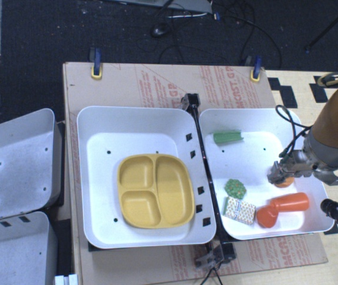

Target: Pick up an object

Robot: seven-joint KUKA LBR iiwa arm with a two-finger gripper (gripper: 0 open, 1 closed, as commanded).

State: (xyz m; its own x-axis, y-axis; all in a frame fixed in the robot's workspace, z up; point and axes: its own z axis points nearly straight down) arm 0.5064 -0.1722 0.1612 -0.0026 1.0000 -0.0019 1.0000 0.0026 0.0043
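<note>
I judge the orange bottle [283, 208] at the right bin's [258, 136] near edge light, stiff and slick, best pinched mid-body; gripper [281, 176] just above it, finger state unreadable.

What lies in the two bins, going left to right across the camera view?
Yellow tray → green stick → green ball → patterned box → orange tool. The gripper hangs over the right bin, above a small orange thing that it mostly hides.
</note>
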